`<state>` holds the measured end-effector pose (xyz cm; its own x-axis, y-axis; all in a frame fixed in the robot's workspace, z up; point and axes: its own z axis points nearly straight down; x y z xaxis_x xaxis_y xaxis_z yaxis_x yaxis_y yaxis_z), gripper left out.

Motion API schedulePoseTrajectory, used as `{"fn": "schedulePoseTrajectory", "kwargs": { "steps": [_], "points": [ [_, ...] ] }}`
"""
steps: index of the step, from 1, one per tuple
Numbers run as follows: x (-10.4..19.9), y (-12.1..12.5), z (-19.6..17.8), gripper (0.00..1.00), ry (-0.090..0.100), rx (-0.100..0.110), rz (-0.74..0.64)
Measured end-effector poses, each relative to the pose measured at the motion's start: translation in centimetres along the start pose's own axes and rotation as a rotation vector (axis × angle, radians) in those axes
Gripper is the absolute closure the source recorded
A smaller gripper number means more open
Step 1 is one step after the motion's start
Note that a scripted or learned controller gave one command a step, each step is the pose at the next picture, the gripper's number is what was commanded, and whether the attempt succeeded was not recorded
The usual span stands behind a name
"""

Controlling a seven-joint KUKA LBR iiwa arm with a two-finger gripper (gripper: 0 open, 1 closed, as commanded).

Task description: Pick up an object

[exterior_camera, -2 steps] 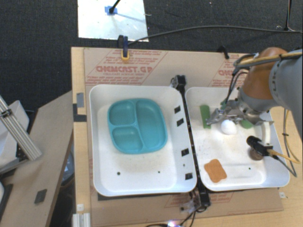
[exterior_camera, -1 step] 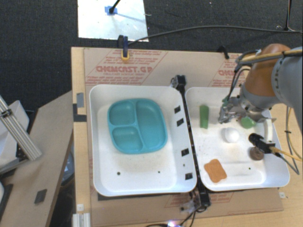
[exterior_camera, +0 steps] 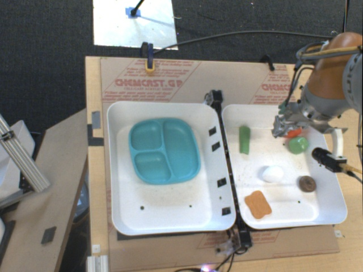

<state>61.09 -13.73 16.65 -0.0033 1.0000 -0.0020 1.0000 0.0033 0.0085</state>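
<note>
The right bin holds several small items. A green stick lies near its left wall. A green round piece and a small red piece sit at the upper right. A white ball, a brown disc and an orange slab lie toward the front. My gripper hangs low over the upper right of this bin, right beside the red and green pieces and partly covering them.
The left bin carries a teal divided plate. A black-clipped divider runs between the bins. A black bracket sticks out over the right bin's right rim. The arm's grey body looms above the far right corner.
</note>
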Motion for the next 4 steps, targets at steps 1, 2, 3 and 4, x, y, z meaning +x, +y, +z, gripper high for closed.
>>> {"fn": "schedulePoseTrajectory", "kwargs": {
  "steps": [1, 2, 3, 4],
  "points": [
    [-0.6, 0.5, -4.6, 1.0, 0.0, 0.002, 0.0],
    [-0.7, 0.7, -7.9, 1.0, 0.001, 0.003, -0.001],
    [4.6, 1.0, -8.8, 1.0, 0.004, 0.005, -0.006],
    [10.5, 1.6, -7.4, 1.0, 0.004, 0.007, -0.007]
  ]
}}
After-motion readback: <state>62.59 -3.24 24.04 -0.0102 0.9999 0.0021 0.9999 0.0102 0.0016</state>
